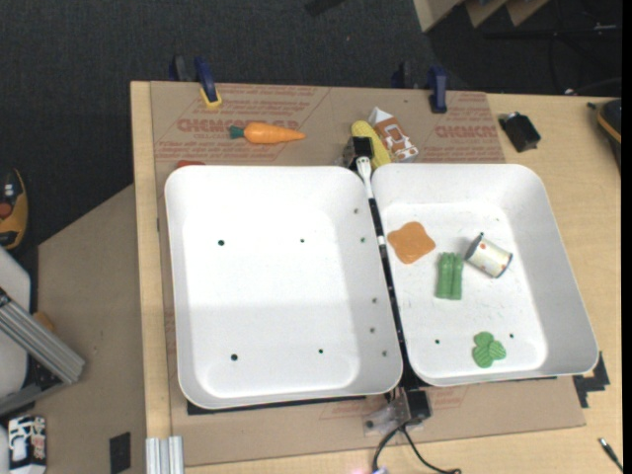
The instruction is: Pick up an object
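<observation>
The right bin [523, 191] holds several small objects. An orange flat piece [411, 242] lies near its left wall. A green ridged block [449, 276] lies just right of and below it. A small silver can [488, 257] rests on its side to the right of the green block. A green leafy piece [486, 350] sits near the bin's front edge.
The left bin [197, 265] stands beside the right one. Behind the bins on the cardboard lie a toy carrot [267, 133], a yellow banana-like piece [366, 138] and a small brown-and-white box [392, 137]. Blue clamps [435, 89] hold the board's back edge.
</observation>
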`<state>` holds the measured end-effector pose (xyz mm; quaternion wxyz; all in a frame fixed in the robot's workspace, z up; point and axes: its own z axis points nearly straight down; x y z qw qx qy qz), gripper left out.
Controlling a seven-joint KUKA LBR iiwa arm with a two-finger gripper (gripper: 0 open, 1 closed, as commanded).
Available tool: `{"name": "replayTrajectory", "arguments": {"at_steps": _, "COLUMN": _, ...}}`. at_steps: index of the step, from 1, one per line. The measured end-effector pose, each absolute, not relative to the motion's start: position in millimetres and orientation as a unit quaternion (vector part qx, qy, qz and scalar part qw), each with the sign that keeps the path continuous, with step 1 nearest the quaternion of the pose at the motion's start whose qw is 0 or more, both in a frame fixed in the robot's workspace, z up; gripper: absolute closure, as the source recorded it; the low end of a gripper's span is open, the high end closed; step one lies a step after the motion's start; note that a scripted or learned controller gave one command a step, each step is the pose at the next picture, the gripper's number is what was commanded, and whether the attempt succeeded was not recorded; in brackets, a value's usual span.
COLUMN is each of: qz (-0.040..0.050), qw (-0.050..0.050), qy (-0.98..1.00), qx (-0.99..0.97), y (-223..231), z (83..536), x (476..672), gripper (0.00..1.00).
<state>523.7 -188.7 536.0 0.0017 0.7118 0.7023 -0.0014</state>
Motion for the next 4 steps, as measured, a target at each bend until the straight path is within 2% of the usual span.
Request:
{"name": "replayTrajectory", "arguments": {"at_steps": 1, "qz": -0.0007, "qw": 0.001, "qy": 0.705, "qx": 0.709, "y": -227.1, "z": 536.3, "x": 476.6, "gripper": 1.00}}
{"name": "replayTrajectory", "arguments": {"at_steps": 2, "qz": -0.0035, "qw": -0.008, "qy": 0.710, "qx": 0.704, "y": -112.8, "z": 341.4, "x": 478.4, "gripper": 1.00}}
{"name": "replayTrajectory", "arguments": {"at_steps": 3, "qz": -0.0032, "qw": -0.002, "qy": 0.703, "qx": 0.711, "y": -230.4, "z": 284.4, "x": 476.4, "gripper": 1.00}}
{"name": "replayTrajectory", "arguments": {"at_steps": 4, "qz": -0.0013, "qw": -0.007, "qy": 0.709, "qx": 0.705, "y": -142.4, "z": 181.4, "x": 478.1, "gripper": 1.00}}
